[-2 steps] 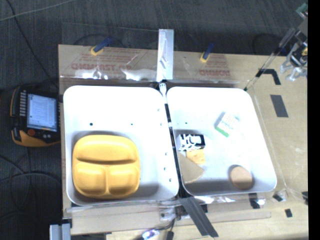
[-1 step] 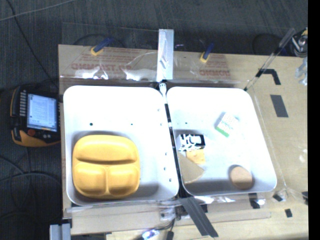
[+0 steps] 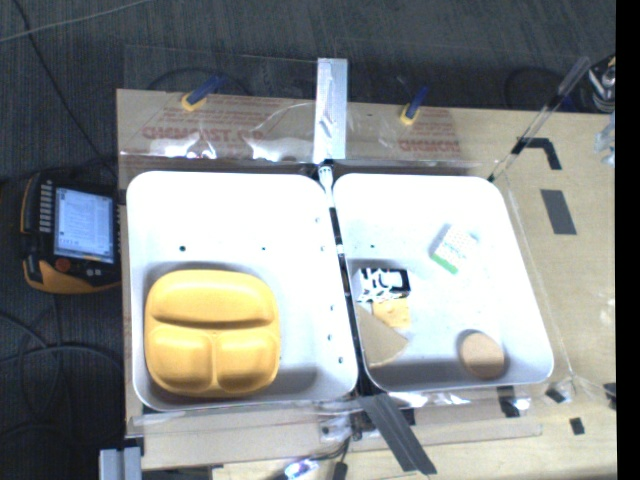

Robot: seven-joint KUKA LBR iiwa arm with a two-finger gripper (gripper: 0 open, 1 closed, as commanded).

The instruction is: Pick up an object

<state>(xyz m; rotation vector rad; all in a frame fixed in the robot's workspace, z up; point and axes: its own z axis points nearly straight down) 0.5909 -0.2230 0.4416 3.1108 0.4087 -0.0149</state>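
A large yellow bun-shaped object (image 3: 212,330) lies in the front of the left bin (image 3: 230,203). In the right bin (image 3: 420,200) a small white and green box (image 3: 453,248) rests toward the back right. A black and white patterned item (image 3: 383,282) lies near the bin's left wall, with an orange and tan piece (image 3: 385,323) just in front of it. A round tan object (image 3: 481,353) sits in the front right corner.
A divider ridge (image 3: 340,278) runs between the two bins. Clear plastic sheeting with clips (image 3: 300,128) is behind the bins. A handheld pendant with a screen (image 3: 75,233) lies to the left of the bench.
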